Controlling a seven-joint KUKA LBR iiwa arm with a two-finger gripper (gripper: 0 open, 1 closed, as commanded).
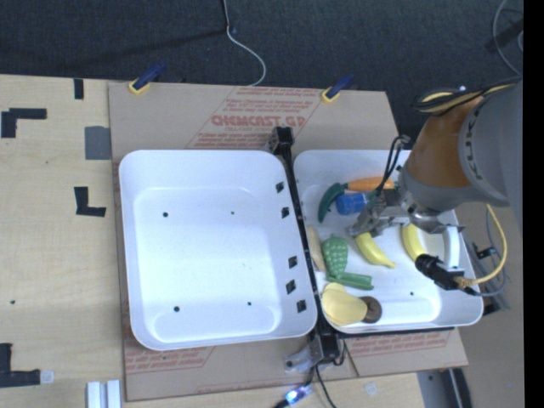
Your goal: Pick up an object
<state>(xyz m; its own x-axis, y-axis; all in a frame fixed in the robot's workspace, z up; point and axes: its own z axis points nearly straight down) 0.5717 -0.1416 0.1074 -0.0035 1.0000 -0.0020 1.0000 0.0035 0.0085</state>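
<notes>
Camera view from above showed the bench [51, 228] carrying a cardboard sheet [246, 121], clipped at its far edge, presumably to keep the 2 bins from sliding. The left bin [204, 321] sat touching the right bin [425, 317] along a shared middle edge, so anything lifted from one could be carried straight across.

The arm [459, 151] reached in from the right, its orange band above the wrist, and hung low over the right bin. The gripper [372, 218] sat among the toys, just beside the blue piece [350, 202] and above the small banana [374, 250]. How far the pincer was spread could not be told, and nothing was visibly held.

All candidate objects lay in the right bin, crowded toward its left wall:
- pale yellow fruit [342, 304] with a brown piece [371, 310] touching it, at the near corner
- green ribbed vegetable [336, 255] in the middle
- second banana [412, 241] near the wrist
- dark green pod [329, 201] and orange carrot [367, 183] at the far side

Judgement: descent phase; crowding made a clean pick doubtful.
</notes>
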